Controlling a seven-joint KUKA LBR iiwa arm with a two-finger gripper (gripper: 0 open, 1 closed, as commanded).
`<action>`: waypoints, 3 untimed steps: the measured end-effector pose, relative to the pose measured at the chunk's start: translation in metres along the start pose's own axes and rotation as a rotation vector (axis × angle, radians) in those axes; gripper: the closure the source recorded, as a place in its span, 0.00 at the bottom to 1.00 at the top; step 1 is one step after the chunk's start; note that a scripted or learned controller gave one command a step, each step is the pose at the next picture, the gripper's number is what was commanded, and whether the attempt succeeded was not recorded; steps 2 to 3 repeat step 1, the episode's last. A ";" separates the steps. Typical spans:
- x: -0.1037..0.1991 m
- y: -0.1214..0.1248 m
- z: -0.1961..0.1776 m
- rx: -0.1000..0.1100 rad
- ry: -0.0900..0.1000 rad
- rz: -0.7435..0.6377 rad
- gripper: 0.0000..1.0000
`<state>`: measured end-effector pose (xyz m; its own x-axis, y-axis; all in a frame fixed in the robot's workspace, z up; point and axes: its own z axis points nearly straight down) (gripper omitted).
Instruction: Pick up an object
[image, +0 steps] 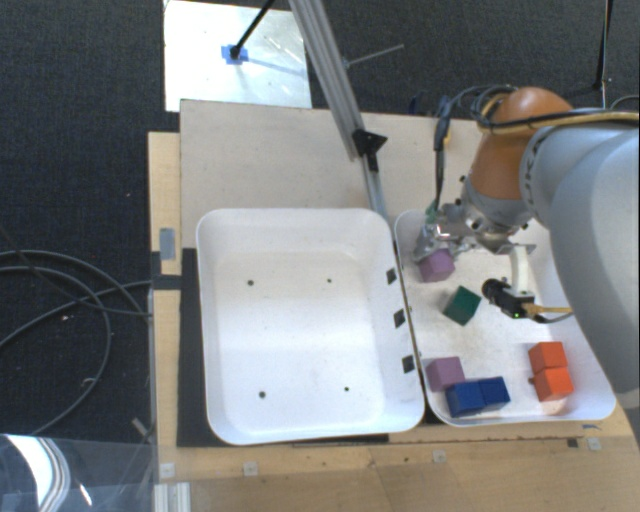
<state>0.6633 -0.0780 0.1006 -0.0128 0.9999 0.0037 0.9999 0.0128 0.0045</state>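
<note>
My gripper (438, 240) is low over the far left corner of the right bin (596, 404), under the orange band (500, 150) of the arm. A purple block (436, 266) lies tilted directly at the gripper's tip, touching or nearly touching it. I cannot make out whether the block is held. A dark green block (462, 305) lies just to the front right of it. Near the front wall are a second purple block (445, 373), a blue block (477, 396) and two orange blocks (550, 371).
The left bin (300, 216) sits beside the right one, their walls meeting near the gripper. A slanted grey pole (340, 90) crosses the back of the bench. The bulky grey arm (590, 220) covers the right bin's right side.
</note>
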 end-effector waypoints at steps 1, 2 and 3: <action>0.116 0.012 -0.094 -0.004 -0.001 0.001 1.00; 0.116 0.012 -0.094 -0.004 -0.001 0.001 1.00; 0.116 0.012 -0.094 -0.004 -0.001 0.001 1.00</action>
